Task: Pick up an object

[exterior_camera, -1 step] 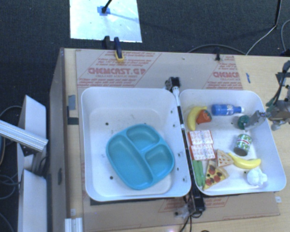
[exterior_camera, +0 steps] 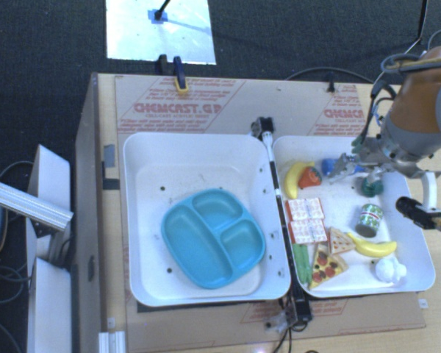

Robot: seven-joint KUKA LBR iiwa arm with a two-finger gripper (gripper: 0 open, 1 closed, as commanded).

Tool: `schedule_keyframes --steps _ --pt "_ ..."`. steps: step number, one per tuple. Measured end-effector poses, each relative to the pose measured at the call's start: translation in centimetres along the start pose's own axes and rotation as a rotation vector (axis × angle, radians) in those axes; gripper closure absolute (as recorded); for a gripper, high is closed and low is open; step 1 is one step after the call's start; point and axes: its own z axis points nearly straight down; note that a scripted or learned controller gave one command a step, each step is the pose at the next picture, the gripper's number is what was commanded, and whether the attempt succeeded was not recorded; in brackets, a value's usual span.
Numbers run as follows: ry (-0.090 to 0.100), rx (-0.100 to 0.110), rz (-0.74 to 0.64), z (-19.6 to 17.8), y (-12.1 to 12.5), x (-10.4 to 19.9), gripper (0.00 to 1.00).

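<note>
The camera view looked down on the counter [exterior_camera: 206, 98], a brown board with red writing printed on it. The biggest words read "CHEMCAST GP" near the back left, and the same words started again near the back right, partly cut off by the arm.

Two white bins sat side by side on it. The left bin [exterior_camera: 154, 160] held a blue plate [exterior_camera: 213, 237] with three sections, lying flat near the middle.

The right bin [exterior_camera: 419, 271] held the toys. A yellow and red fruit [exterior_camera: 300, 176] lay at the back left corner. Just beside it was a small blue thing [exterior_camera: 330, 168]. A white card with red squares [exterior_camera: 306, 220] lay flat along the left side, with a long green piece [exterior_camera: 301, 259] in front of it. Two pizza slices [exterior_camera: 331, 256] lay near the front. A small can [exterior_camera: 368, 219] with a green label stood in the middle; its writing was too small to read. A banana [exterior_camera: 373, 248] lay just in front of the can, and a white lump [exterior_camera: 388, 271] sat at the front right corner.

The grey and orange arm [exterior_camera: 419, 109] reached in from the right. Its claw [exterior_camera: 364, 169] hung low over the back of the right bin, close to the blue thing and a dark green thing [exterior_camera: 373, 187]. I could not tell if the claw was apart or together.
</note>
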Motion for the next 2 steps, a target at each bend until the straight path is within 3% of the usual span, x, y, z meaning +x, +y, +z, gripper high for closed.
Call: schedule_keyframes --steps 1,2 --pt "0.0 -0.002 -0.001 1.3 6.8 4.3 0.0" --pt "-0.001 0.0 0.001 5.2 2.4 1.8 0.0"
